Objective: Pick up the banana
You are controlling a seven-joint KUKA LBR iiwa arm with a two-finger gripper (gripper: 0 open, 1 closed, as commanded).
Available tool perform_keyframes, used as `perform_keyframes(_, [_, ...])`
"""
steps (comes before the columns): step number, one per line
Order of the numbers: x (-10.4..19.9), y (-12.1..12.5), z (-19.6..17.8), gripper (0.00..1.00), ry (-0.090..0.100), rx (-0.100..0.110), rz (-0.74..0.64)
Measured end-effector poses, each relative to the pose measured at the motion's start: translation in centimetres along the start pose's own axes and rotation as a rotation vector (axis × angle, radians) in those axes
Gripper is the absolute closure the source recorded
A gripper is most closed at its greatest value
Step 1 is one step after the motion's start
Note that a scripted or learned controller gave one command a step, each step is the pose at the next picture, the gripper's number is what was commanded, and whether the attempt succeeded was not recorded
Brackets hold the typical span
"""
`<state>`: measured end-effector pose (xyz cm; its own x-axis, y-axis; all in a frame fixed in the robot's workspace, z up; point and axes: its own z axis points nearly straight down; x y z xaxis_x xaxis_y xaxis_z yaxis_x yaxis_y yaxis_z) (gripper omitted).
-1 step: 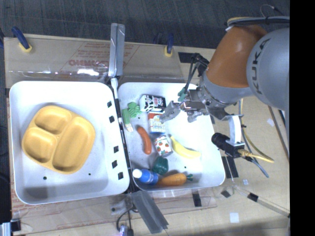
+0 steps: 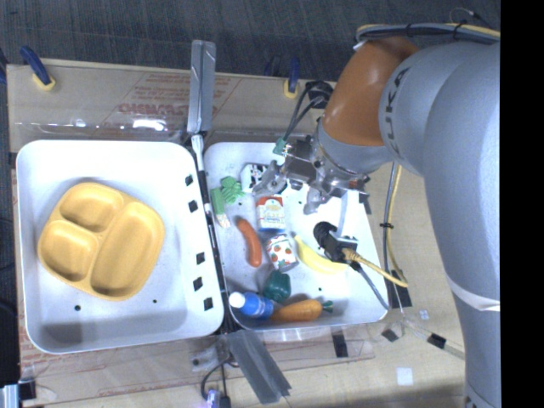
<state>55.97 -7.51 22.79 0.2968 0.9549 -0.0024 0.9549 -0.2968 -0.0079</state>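
Camera view shows the small curved yellow banana (image 2: 320, 259) in the right white plastic bin (image 2: 367, 306), long axis slanting down-right, just below the two-finger gripper (image 2: 293, 181), whose opening I cannot tell.

Even, fairly bright overhead light whitens both bins (image 2: 51, 313), with soft shadows left of the gripper (image 2: 293, 181) and slightly grainy, soft detail throughout.

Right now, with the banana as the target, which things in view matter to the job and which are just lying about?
Job: banana; tool; right bin.

Lying about: yellow divided plate in left bin; sausage; carrot; blue bottle; small carton; green toy.
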Motion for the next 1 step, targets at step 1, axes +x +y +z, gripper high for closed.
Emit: perform_keyframes(1, [-7.96, -0.61, 6.67, 0.00, 0.001, 0.001, -0.104])
